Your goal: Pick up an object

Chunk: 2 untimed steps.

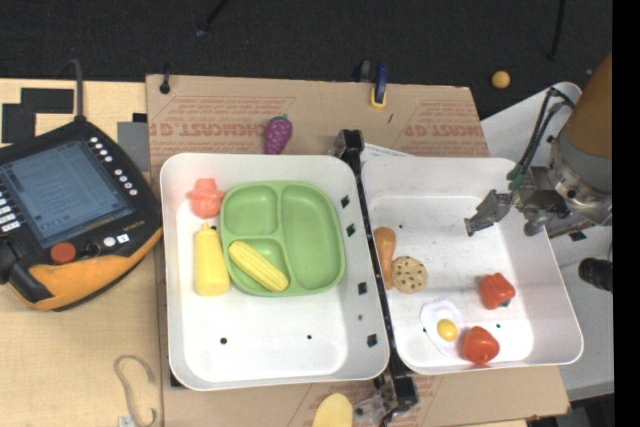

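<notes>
Grey metal two-finger gripper [505, 212] hovers over the right-hand shallow white plastic bin [560, 280], fingers apparently spread and holding nothing; a glossy red toy pepper [496, 290] lies just below it.

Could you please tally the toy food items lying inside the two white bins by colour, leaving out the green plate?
Red: 2, the two red pieces in the right bin
Yellow: 2, the bottle and the corn in the left bin
Pink: 1
Orange: 1, the carrot
Brown: 1, the cookie
White and yellow: 1, the fried egg
Total: 8
</notes>
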Each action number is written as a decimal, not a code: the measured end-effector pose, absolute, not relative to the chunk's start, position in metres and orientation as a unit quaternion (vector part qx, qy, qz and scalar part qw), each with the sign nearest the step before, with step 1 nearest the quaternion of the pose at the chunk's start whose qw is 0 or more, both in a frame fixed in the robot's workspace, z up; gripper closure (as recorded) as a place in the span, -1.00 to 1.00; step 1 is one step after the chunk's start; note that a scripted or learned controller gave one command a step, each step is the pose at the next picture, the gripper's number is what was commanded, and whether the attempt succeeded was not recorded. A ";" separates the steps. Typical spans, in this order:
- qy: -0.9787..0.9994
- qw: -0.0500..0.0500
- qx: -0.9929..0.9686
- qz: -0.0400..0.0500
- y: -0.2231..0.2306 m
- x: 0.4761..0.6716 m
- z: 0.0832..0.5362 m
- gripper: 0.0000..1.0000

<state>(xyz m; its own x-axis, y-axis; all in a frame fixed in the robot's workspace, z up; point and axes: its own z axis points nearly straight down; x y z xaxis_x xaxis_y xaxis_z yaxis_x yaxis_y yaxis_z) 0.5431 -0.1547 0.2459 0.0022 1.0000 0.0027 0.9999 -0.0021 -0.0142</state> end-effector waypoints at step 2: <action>-0.707 0.003 -0.707 0.002 -0.162 0.542 0.197 -1.00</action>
<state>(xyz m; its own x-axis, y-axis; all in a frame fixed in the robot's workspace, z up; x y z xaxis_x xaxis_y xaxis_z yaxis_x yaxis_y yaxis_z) 0.5419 -0.1617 0.1965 -0.0002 1.0000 0.0018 1.0000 0.0003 -0.0068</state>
